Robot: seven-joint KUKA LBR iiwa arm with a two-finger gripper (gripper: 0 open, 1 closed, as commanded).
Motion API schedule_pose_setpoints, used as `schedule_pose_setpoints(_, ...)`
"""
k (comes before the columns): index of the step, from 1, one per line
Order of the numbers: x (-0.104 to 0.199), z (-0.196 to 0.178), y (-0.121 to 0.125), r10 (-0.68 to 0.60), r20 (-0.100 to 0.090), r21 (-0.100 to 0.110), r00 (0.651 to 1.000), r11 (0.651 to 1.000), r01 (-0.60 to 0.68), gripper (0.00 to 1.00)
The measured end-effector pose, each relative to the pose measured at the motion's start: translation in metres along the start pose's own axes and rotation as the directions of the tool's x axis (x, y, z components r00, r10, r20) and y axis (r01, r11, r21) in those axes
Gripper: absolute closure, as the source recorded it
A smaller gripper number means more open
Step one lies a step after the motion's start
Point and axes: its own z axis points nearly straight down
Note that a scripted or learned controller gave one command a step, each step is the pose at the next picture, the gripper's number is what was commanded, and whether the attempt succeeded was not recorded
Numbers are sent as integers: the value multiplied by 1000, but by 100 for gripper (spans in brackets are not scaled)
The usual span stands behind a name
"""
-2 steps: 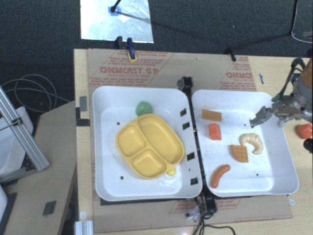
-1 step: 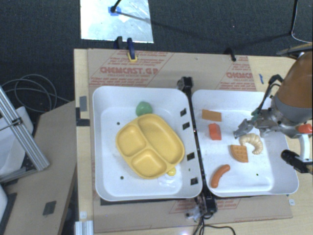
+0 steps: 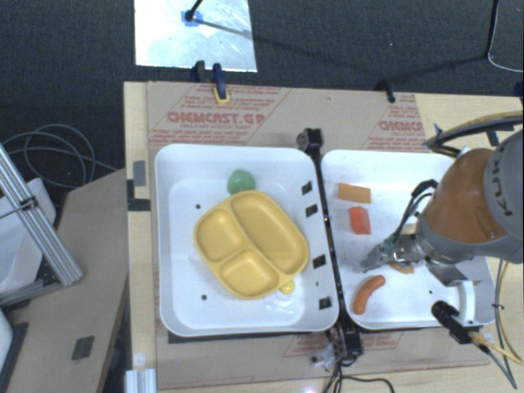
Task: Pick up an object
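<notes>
Reaching into the right bin (image 3: 344, 219) from the right, the end effector (image 3: 383, 257), its opening impossible to judge, hangs beside a small orange piece (image 3: 403, 266); dropping squarely over that or the nearer sausage (image 3: 368, 292) looks wisest.

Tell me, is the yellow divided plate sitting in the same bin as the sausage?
No, the yellow divided plate lies in the left bin, while the sausage lies in the right bin.
</notes>
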Motion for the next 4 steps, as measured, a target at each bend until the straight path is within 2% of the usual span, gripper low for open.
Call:
schedule_pose_setpoints(1,-13,-1,90,-12,-12,29,1000,999,13,0)
schedule_pose_setpoints(2,-20,-4,-5,1,-4,-1,1000,1000,-1,0)
schedule_pose_setpoints(3,-7,-2,67,-5,-5,4,1000,1000,5,0)
schedule_pose_setpoints(4,10,-1,102,-11,-17,35,1000,999,12,0)
